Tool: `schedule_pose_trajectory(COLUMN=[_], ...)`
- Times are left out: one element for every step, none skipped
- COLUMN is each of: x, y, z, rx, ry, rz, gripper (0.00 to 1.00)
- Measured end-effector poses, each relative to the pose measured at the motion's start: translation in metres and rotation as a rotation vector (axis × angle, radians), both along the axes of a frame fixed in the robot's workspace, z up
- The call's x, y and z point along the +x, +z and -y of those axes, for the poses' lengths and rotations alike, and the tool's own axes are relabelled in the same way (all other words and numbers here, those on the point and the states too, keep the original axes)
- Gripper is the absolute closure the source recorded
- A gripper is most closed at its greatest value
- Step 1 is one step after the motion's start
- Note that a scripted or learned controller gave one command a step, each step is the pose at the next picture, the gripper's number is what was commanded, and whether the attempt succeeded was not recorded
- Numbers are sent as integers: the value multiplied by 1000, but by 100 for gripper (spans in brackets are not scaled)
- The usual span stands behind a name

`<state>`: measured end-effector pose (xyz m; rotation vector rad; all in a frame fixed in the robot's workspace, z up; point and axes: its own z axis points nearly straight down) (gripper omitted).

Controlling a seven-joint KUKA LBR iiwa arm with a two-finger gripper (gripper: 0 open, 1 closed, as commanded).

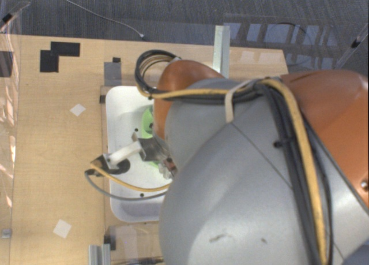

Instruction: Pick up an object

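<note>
So from the overhead camera, the big grey and orange arm (pixel 259 171) covers pretty much the whole right side and sits right over the middle of the scene. On the tan surface (pixel 52 160) you can see the left part of a white bin (pixel 124 200), while its right side runs under the arm. In that bin there's a green thing (pixel 147 120) up against the right side, partly tucked under the arm, so I honestly can't make out its shape. The arm's metal tip hangs over the bin just below the green thing, really close to it. The jaws are too buried to read, so I can't tell whether they're open, shut or holding anything. Off to the upper left is a black L-shaped patch (pixel 57 56) on the surface, well apart from the bin.
</note>
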<state>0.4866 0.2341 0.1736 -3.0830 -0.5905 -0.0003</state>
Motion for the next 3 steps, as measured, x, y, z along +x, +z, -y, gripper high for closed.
schedule_pose_trajectory(x=[1,2,4], y=[17,27,86], z=[0,0,-1], rx=[0,2,-1], ry=[-176,-175,166], rz=[1,2,3], gripper=[100,100,100])
